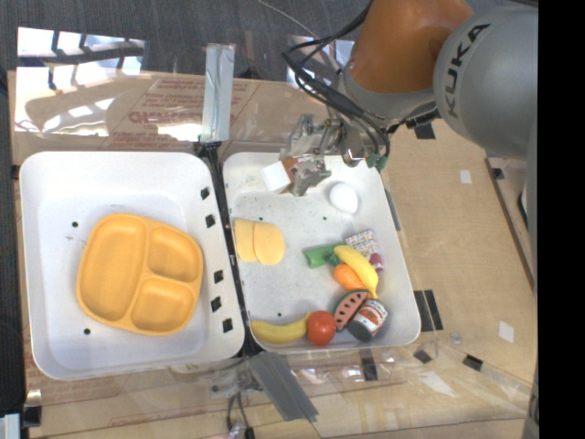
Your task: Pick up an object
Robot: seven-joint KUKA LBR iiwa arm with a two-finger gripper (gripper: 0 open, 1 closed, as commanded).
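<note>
Where pincer [306,174] hangs over right bin [395,245] | grip unreadable (cluttered) | egg [344,197] beside

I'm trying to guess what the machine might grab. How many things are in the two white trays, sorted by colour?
Yellow: 4: divided plate, cheese-like piece, banana, small banana
Red: 1: tomato
Orange: 1: carrot
Green: 1: green piece
White: 1: egg
Mixed colours: 3: jar, slice, packet
Total: 11

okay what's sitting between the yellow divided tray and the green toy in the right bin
In the camera view, a pale yellow cheese-like wedge lies between the yellow tray and the green piece, just past the bins' shared edge.
</note>
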